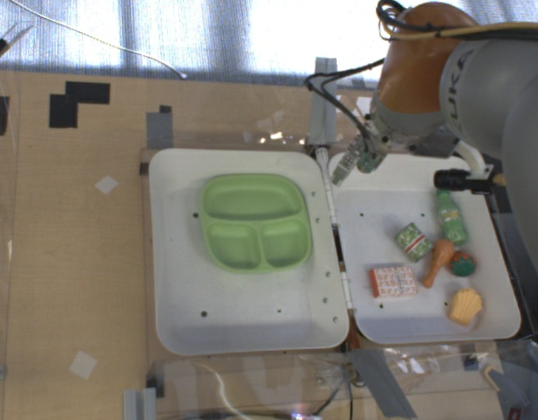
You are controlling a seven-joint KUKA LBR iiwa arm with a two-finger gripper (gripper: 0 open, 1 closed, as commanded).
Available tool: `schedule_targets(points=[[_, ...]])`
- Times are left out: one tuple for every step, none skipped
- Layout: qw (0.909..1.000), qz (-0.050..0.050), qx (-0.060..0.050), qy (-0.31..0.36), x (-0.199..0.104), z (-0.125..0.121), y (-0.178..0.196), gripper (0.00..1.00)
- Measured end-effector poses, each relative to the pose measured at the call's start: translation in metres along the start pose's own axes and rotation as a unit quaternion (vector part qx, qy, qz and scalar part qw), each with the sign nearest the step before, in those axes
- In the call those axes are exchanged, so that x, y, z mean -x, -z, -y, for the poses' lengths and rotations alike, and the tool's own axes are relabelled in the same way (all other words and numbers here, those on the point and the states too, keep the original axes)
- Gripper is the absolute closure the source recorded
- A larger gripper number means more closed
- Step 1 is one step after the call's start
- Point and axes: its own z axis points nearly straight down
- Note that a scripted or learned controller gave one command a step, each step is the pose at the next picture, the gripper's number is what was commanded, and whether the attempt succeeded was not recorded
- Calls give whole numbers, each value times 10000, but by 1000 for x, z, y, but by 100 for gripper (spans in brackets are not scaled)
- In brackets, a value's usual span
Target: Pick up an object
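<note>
In the upper right of the frame you've got the arm [465, 68], grey with its orange band, reaching in over the back edge of the right bin [505, 322]. Its gripper [354, 161] sits near the top left corner of that bin, just by the seam between the two bins, pointing down and left. You can't tell whether the pincer is wide or narrow, the tip is too small and blurred, and you see nothing between it.

In the right bin, lower centre right of the frame, you have the loose things: a green bottle [450, 219] lying roughly upright in the picture, a small green box [414, 241] left of it, an orange cone-shaped toy [437, 260] just beside a small green and red round toy [462, 263], a red and white box [394, 281] lower left, and a yellow piece [465, 306] lower right. All lie on the bin floor, well apart from the gripper.

In the left bin [181, 322], centre of the frame, you see a green divided tray [255, 221] with three compartments
</note>
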Motion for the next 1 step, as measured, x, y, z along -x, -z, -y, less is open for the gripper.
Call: schedule_targets(points=[[9999, -34, -16, 144, -91, -17, -2, 100]])
